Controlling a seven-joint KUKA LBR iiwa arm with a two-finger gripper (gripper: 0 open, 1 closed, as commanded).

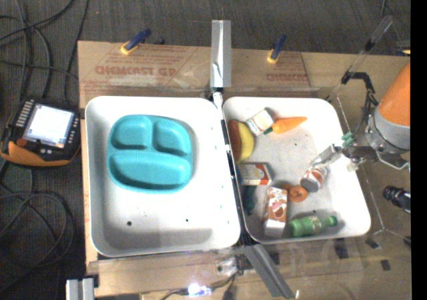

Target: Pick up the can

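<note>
Jaws: cannot tell whether they are wide or narrow; the fingertips are too small and blurred where they meet the can.
Gripper (331,155): right of centre in the frame, over the right bin, reaching in from the right edge.
Can (314,177): tilted, silver and red, in the right half of the right bin, its upper end right at the gripper's tip; whether it sits between the fingers is unclear.
Arm (393,115): grey with an orange band, at the right edge of the frame.
Right bin (353,225): white, lower right of centre.
Near the can: a small orange round piece (297,193) just beside its lower left.
Lower part of the bin: a green bottle (312,225) lying flat, and a carton (275,209) to its left.
Upper part of the bin: a carrot (289,124) and a banana (245,141).
Left bin (97,179): holds a blue divided tray (151,153).
Far left of frame: a handheld screen unit (43,131) on the floor.
</note>
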